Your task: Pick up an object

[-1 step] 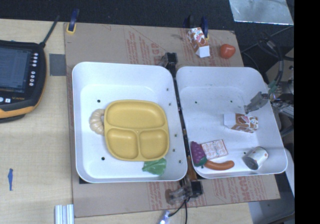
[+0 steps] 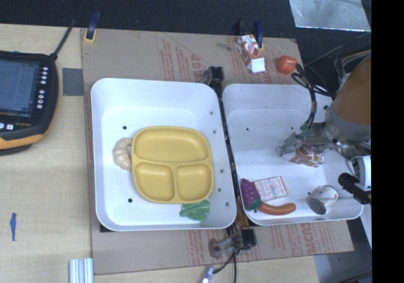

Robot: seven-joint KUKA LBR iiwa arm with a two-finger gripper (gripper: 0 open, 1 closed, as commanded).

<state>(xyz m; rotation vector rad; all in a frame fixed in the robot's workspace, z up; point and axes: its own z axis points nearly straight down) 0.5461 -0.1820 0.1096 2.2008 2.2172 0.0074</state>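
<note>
While the grey arm with its orange band (image 2: 356, 95) reaches in from the right, its end effector (image 2: 302, 146) sits low inside the right-hand shallow white bin (image 2: 265, 108), its metal fingers spread apart over a small crinkled orange-and-white snack packet (image 2: 308, 157) that lies on the bin floor just beneath and beside them; whether the packet is actually pinched between the fingers cannot be told. Along the near wall of the same bin lie a purple toy grape cluster (image 2: 249, 192), a flat pink-and-white printed card (image 2: 270, 186), a red-orange toy sausage (image 2: 275, 208) and, toward the right corner, a short silver tin can on its side (image 2: 322, 199). The left-hand white bin (image 2: 113, 102) holds a yellow plastic divided tray (image 2: 172, 163), with a beige toy pastry (image 2: 122, 153) touching its left edge and a green leafy toy (image 2: 196, 211) at its near right corner. On the cardboard-covered worktop (image 2: 158, 54) beyond the bins stand a small red-and-white carton (image 2: 250, 51) and a red ball (image 2: 286, 64), near each other.
</note>
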